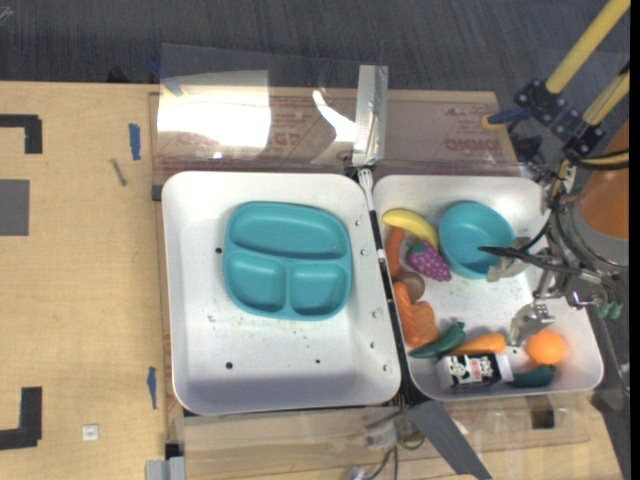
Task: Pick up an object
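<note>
So the tool (527, 320) is hanging low over the right bin (520, 190), near its right side, with the arm (605, 213) coming in over the right rim. I honestly can't tell how it's set or whether it has anything; it's a small metallic blob from up here, and nothing visibly sits in it, so I wouldn't call anything picked up yet.

Closest stuff: an orange (546, 347) just beside it to the lower right, and a carrot (484, 343) just left of that. Right below those is a small black and white carton (472, 370) lying on its side against the near wall. My guess is one of these is the target, since the tool is parked right above that corner.

Further out, a teal bowl (472, 236) sits at the back of the bin, with a banana (412, 225) and a bunch of purple grapes (428, 261) beside it. Down the left wall there's a heap of orange and green toy food, crowded together, which probably makes a clean grab harder there.

The left bin (190, 298) carries a teal divided plate (288, 259), well apart from the action. Both bins sit on the tan surface (75, 268).
</note>
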Available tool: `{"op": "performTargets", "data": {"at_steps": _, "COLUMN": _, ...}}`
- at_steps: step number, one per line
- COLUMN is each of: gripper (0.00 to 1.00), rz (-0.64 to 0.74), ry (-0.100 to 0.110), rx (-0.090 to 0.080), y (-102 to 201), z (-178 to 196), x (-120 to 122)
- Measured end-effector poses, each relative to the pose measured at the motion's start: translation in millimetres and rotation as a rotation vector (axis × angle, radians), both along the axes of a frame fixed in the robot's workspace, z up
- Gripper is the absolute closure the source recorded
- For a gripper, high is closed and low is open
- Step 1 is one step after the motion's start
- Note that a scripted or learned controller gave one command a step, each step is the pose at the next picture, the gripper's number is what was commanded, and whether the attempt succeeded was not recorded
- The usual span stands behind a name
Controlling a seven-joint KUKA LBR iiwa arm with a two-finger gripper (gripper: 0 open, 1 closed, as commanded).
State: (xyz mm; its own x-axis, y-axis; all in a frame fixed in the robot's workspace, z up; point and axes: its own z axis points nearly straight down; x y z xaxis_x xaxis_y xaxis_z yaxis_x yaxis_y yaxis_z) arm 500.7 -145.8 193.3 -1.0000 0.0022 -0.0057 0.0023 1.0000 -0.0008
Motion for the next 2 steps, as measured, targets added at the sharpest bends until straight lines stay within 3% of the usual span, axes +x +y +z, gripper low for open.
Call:
{"op": "performTargets", "data": {"at_steps": 1, "gripper": 0.0, "rz": 0.025, "ry": -0.022, "rx": -0.005, "y": 8, "z": -83, "x": 16}}
{"op": "performTargets", "data": {"at_steps": 2, "gripper": 0.0, "rz": -0.235, "ry": 0.007, "rx": 0.007, "y": -31, "z": -105, "x": 46}}
